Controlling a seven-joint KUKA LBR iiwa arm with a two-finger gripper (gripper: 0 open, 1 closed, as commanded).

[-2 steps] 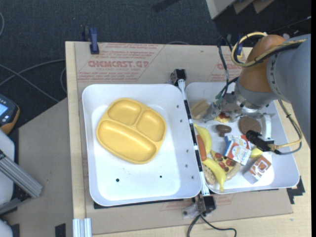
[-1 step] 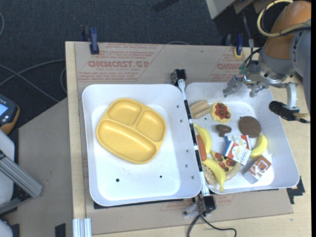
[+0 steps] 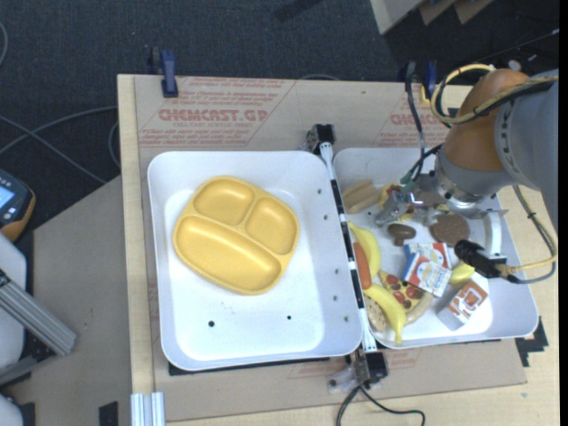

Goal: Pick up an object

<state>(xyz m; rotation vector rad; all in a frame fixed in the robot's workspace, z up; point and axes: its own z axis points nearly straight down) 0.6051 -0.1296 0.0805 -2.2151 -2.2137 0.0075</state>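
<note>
The right bin [image 3: 515, 325] holds a heap of toy food: a tan bread slice [image 3: 358, 195], a yellow banana [image 3: 369, 250], an orange carrot [image 3: 361, 270], a small brown cookie [image 3: 401, 232], a brown round patty [image 3: 450, 229], a pizza slice [image 3: 406, 293] and a red, white and blue carton [image 3: 431, 270]. My gripper [image 3: 399, 202] hangs low over the far part of this bin. It is just right of the bread slice and just above the cookie. The wrist and cables hide its tip. Nothing is visibly held.
The left bin [image 3: 177, 327] bears a yellow divided plate [image 3: 235, 233]. An orange-and-white box [image 3: 467, 302] and a second banana [image 3: 388, 311] lie near the right bin's front. The arm's orange band [image 3: 479, 118] and grey body [image 3: 524, 140] cover that bin's far right corner.
</note>
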